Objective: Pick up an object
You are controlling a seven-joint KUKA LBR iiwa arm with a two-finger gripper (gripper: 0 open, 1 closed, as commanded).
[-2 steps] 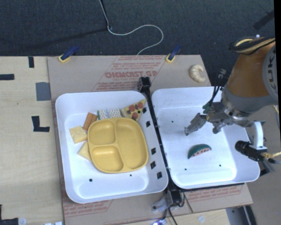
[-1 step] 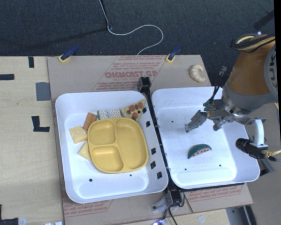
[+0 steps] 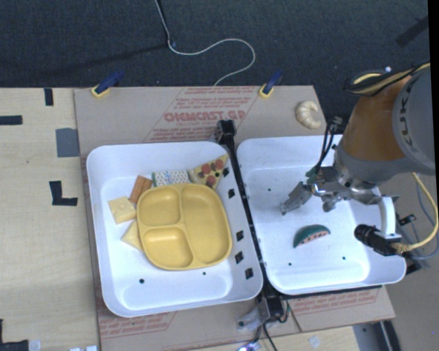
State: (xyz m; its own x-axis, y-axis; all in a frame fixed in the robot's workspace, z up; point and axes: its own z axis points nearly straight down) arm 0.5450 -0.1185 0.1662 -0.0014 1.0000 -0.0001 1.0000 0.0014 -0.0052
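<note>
1. A cardboard sheet [image 3: 201, 110] with red lettering lies under both bins, clipped at its far edge by two blue-and-yellow clamps [image 3: 107, 83].
2. The left bin [image 3: 111, 287] holds a yellow divided plate [image 3: 184, 226] with three compartments, lying flat near the bin's middle.
3. At the plate's 9 o'clock a pale yellow cheese-like square [image 3: 121, 209] shows, with another yellow wedge [image 3: 130, 237] tucked partly under the plate's rim at about 8 o'clock.
4. At the plate's 11 o'clock sits a brown cracker-like piece [image 3: 140, 188], touching the rim.
5. At the plate's 12 to 1 o'clock lie a pale speckled piece [image 3: 168, 178] and a toy pizza slice [image 3: 211, 169], the slice reaching toward the bin's right wall.
6. The right bin [image 3: 320, 283] stands just beside the left one, their walls meeting along a black divider strip [image 3: 239, 207].
7. The gripper [image 3: 296, 201] hangs over the right bin's middle, its grey fingers pointing toward 8 o'clock; whether the jaws are released or clenched cannot be told, and nothing shows between them.
8. A toy watermelon slice [image 3: 311, 234], green rind with red flesh, lies on the bin floor at the gripper's 5 o'clock, near it but apart.
9. A pale rounded object [image 3: 309, 113] rests on the cardboard outside the right bin, at its 12 o'clock.
10. The arm [image 3: 382, 137], orange-banded, enters from 3 o'clock.
</note>
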